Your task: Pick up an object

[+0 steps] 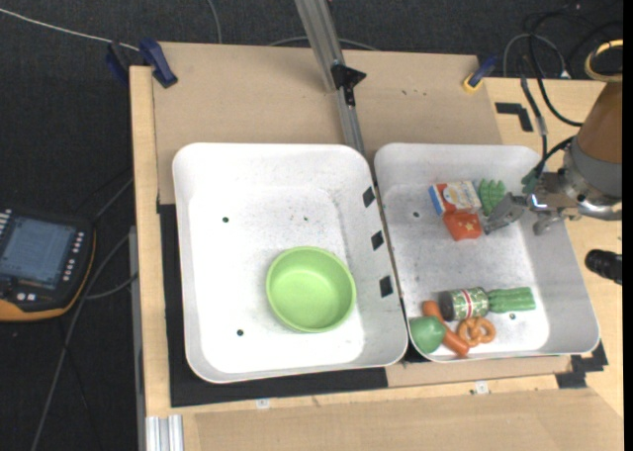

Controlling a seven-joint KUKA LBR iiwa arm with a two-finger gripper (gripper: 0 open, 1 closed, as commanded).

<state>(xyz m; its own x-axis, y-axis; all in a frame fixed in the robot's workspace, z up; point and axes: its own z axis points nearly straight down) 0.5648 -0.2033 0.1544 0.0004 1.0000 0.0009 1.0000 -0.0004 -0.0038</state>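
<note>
While its jaws stand open, gripping nothing, the gripper (522, 212) hovers just beside the red carton (462, 212) in the right bin (559, 291).

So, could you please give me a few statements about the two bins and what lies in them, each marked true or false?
1. The green bowl sits in the left bin. True.
2. The bottle stands upright. False: it lies on its side in the right bin.
3. The gripper is over the right bin, near the red item. True.
4. The bowl holds a carrot. False: the orange items lie in the right bin, by the bottle.
5. The red item lies in the left bin. False: it is in the right bin.
</note>
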